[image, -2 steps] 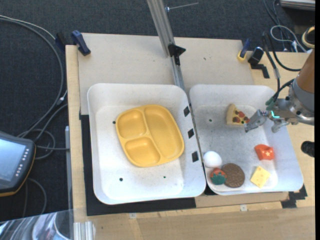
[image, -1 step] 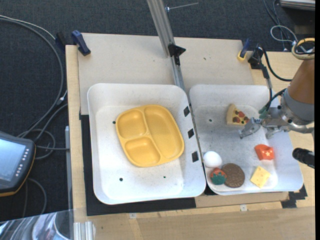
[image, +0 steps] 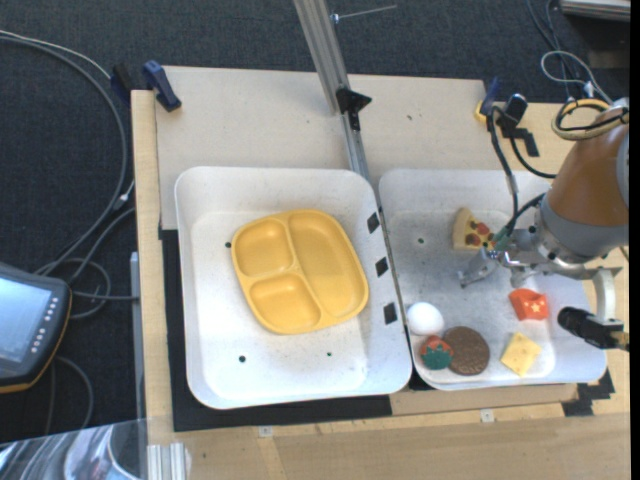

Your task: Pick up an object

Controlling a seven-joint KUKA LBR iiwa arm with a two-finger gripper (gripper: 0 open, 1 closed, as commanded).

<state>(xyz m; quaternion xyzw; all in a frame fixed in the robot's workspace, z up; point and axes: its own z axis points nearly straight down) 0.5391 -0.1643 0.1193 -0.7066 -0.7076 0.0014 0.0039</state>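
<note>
yellow plastic marks the divided tray (image: 297,270), which is seen lying flat in the left bin (image: 200,368) with its three compartments facing up. two white bins are set side by side on the pale worktop (image: 260,118), and the right bin (image: 420,193) carries the small toys. a pizza slice (image: 466,229) is placed near the middle of that bin, just left of the gripper (image: 478,271). the gripper is lowered over the bin floor between the pizza slice and an orange block (image: 529,304), and nothing is seen between its fingers; whether they are spread or pressed together cannot be told from this angle. the orange block is found just right of the gripper, below the grey wrist and the orange band of the arm (image: 590,183). along the near edge of the right bin a white ball (image: 425,318) is seen, with a red and green toy (image: 436,351) just beneath it, a brown disc (image: 466,349) touching that toy on its right, and a yellow wedge (image: 520,353) further right. a metal pole (image: 322,38) is slanted across the top of the view, ending between the bins, and a blue clamp (image: 160,83) is fixed at the far left corner of the worktop.
</note>
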